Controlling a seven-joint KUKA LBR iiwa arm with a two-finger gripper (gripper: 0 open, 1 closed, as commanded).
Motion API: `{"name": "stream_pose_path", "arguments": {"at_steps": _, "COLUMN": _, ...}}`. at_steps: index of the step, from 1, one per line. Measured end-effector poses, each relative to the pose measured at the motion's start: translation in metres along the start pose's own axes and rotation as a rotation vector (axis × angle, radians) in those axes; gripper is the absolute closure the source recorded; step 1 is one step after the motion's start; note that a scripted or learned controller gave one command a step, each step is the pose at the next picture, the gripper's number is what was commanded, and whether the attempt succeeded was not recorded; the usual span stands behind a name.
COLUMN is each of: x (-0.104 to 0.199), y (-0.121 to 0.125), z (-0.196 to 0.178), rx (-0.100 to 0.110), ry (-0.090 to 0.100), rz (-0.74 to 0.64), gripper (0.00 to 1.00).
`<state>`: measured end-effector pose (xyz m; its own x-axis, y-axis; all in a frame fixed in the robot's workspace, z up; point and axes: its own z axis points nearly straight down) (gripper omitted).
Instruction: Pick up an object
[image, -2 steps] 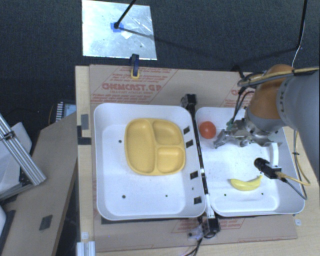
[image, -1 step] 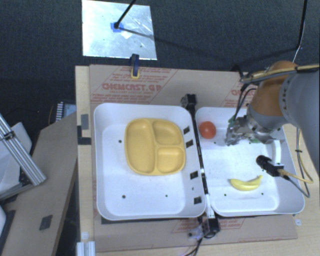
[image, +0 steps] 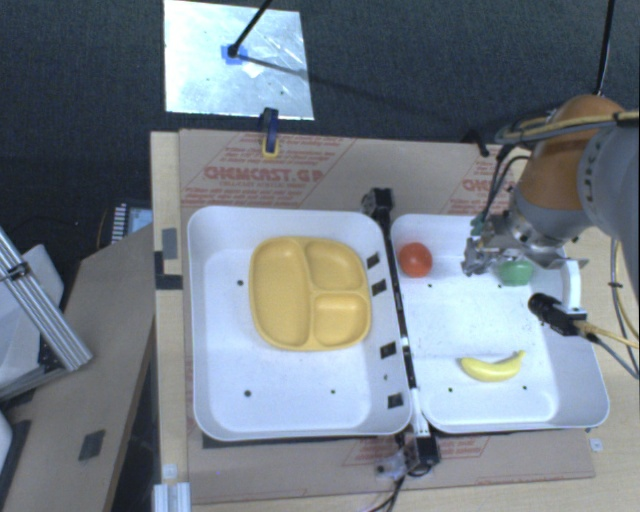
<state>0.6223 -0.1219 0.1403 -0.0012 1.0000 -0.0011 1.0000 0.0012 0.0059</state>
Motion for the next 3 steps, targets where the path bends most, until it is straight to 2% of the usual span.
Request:
{"name": "stream_pose_path", "arguments": {"at_steps": 2, "x": 0.004, "y": 0.011, "z": -0.099, "rx": -0.001, "ry": 0.0, "rz": -0.005, "gripper": 1.0}}
{"name": "stream_pose_path", "arguments": {"at_steps": 3, "x": 0.059, "y": -0.006, "z": -0.088, "rx": 0.006, "ry": 0.002, "rz": -0.007, "gripper": 1.0}}
